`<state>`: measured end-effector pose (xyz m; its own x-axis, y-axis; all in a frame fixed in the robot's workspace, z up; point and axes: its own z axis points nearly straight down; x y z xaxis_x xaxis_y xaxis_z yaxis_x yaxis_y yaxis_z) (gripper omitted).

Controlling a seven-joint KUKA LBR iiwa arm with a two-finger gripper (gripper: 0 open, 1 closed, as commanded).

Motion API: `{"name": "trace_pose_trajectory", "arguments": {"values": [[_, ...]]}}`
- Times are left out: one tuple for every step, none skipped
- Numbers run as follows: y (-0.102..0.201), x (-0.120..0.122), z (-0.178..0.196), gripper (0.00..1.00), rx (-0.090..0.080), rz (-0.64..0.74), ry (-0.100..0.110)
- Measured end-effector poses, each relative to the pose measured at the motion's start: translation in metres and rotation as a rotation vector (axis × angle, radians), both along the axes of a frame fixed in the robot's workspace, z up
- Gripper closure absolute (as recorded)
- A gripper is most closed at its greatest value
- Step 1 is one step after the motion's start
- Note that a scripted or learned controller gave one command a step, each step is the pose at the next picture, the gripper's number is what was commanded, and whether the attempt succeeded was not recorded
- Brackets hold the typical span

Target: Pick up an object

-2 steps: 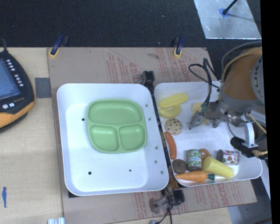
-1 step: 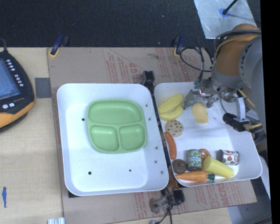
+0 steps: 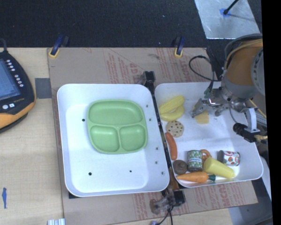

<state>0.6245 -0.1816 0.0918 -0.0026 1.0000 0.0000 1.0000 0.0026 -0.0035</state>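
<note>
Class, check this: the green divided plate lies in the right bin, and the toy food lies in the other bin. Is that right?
Not quite. The camera view shows the green plate in the left bin; the toy food, such as the carrot, lies in the right bin.

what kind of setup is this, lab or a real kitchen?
Most likely a robot lab bench, not a kitchen: the arm's gripper works over a white bin of toy food, a teach pendant lies at the left, and clamps pin cardboard to the bench.
</note>
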Motion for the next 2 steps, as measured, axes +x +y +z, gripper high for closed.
{"name": "trace_pose_trajectory", "arguments": {"values": [[-0.0006,0.0002,0.0106,1.0,0.0,0.001,0.001],[-0.0005,0.0001,0.0105,0.0,0.0,0.002,0.001]]}}
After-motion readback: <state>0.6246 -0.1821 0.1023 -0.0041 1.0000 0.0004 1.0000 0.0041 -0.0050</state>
